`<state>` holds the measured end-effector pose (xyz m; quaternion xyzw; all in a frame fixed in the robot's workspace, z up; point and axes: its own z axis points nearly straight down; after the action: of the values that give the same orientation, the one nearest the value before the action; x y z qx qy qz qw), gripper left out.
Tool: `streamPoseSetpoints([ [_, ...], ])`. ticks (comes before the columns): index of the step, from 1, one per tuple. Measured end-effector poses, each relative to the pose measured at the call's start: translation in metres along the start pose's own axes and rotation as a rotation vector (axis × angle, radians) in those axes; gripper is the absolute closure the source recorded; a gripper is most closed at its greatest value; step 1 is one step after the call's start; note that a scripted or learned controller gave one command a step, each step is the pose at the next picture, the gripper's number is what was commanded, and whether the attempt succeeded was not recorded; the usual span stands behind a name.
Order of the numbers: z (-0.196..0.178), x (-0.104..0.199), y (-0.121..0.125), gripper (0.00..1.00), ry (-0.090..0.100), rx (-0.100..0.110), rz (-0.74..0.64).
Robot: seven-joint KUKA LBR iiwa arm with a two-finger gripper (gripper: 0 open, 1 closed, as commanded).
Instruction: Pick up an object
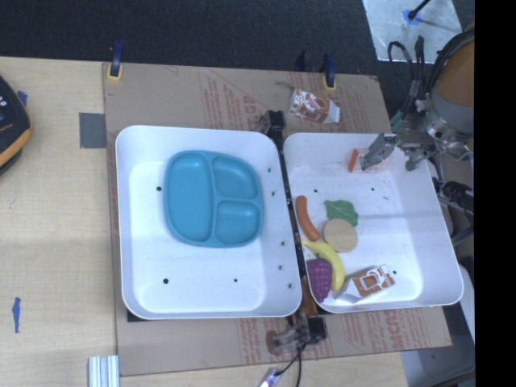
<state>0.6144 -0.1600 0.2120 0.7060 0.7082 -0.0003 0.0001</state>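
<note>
In the right bin (419,240) lie a reddish sausage (305,218), a green leafy piece (342,211), a round tan disc (340,235), a yellow banana (329,260), purple grapes (319,277) and an orange-and-white packet (371,282). A small orange piece (353,160) lies near the bin's far wall. My gripper (393,156) hangs over the far right part of this bin, open, with nothing between its fingers. Its left finger (372,155) is just right of the orange piece.
The left bin (145,272) holds a blue divided plate (214,197). A snack packet (313,106) lies on the cardboard behind the bins. Clamps sit at the seam between the bins, and cables hang at the far right.
</note>
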Motion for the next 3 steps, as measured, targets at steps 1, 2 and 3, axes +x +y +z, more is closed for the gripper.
streamPoseSetpoints([
  [1, 0.122, -0.002, 0.041, 0.0, 0.001, 0.007, -0.003],
  [2, 0.023, 0.018, 0.041, 0.0, 0.0, -0.001, -0.002],
  [3, 0.083, 0.047, -0.034, 0.0, 0.0, 0.005, -0.001],
])
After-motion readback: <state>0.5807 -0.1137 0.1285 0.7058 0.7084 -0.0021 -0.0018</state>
